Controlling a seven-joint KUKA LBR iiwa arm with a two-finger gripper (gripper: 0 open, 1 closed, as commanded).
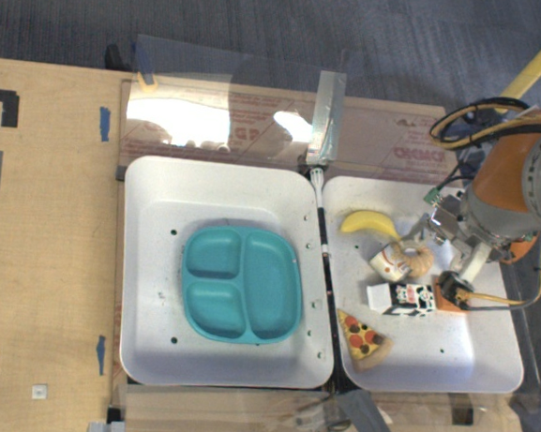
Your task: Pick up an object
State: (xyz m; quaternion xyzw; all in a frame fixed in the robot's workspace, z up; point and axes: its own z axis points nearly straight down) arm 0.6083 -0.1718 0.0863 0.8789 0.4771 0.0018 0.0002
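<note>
From the camera view above the bench, the grey arm [523,181] with its orange band comes in from the right and bends down over the right bin [483,365], its wrist hanging low above the bin's upper right part. The gripper [426,235] sits at the end of that wrist, down among the clutter, and from here I cannot tell whether it is released or clenched, nor whether anything sits in it; the metal and cables around it blur together. Just to the gripper's left and a touch above lies a yellow banana [370,224], curved, apart from the tool. Directly below the gripper, close enough that they look to be touching or nearly so, sits a small tan and white lump [400,260], a rounded toy food piece I cannot name more exactly. Below that, a black and white carton [404,297] lies flat on the bin floor, and to the gripper's lower right an orange object [452,294] rests just beside the carton, with a thin yellow cable running off to the right from it. Farther down and to the gripper's lower left, near the bin's left wall, lies a toy pizza slice [364,338], well apart from the tool. Far off to the gripper's left, across the divider, the left bin [149,200] holds a teal divided plate [243,283] lying flat near its middle.
</note>
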